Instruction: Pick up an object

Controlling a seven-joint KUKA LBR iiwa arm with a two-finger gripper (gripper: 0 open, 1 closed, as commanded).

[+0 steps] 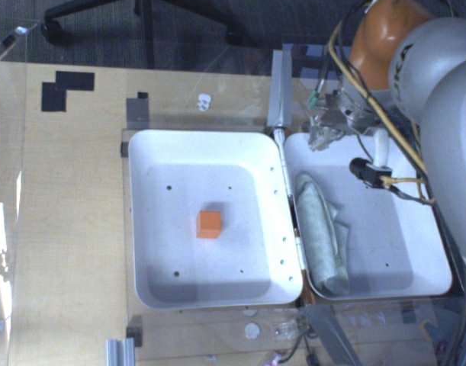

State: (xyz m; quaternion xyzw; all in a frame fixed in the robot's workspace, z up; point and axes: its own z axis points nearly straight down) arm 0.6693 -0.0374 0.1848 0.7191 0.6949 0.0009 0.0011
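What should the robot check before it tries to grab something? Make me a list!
1. Something to pick in the left bin: ok, an orange cube sits near its middle, alone.
2. Something to pick in the right bin: ok, a grey rolled cloth lies along its left wall.
3. Gripper over a target: not ok, it is at the right bin's top-left corner, away from both.
4. Fingers ready: cannot tell.
5. Gripper already holding something: cannot tell.

A robotics lab: a wooden bench point(57, 227) carries two white bins point(141, 204), the grey arm point(438, 75) enters at three o'clock, office-chair legs point(141, 6) at twelve.
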